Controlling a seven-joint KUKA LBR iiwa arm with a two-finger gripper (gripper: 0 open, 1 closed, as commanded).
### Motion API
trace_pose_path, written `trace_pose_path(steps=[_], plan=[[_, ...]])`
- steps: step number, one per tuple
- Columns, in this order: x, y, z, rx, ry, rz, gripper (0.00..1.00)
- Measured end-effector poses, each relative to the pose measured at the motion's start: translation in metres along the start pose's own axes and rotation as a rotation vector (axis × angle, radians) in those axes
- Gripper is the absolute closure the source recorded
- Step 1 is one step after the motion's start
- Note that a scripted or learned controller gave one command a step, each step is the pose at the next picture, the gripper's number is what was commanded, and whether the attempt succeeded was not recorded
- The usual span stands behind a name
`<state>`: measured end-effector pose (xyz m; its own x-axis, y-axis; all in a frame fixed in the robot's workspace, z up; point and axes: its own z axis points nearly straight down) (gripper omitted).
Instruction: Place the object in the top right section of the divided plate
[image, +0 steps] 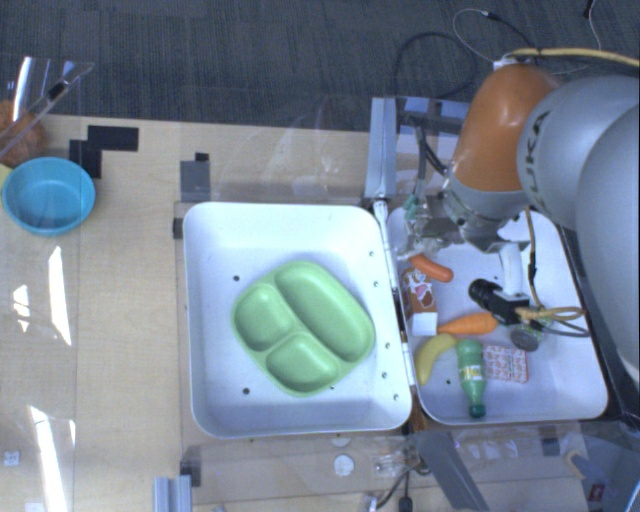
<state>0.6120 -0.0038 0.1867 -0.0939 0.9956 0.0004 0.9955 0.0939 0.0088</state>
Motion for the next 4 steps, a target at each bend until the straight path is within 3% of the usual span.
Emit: trace_pose_path(steps=[1,2,3,4], plan=[[0.1,0.008,-0.01,0.001,0.001,-0.209,1.0],[0.1,0.008,-0.01,0.001,0.001,-0.209,0.0],[0.101,0.011,-0.022,-0.008,0.001,-0.213,1.0],[0.192,-0.011,0.057,0.004,0.002,-0.46,1.0]])
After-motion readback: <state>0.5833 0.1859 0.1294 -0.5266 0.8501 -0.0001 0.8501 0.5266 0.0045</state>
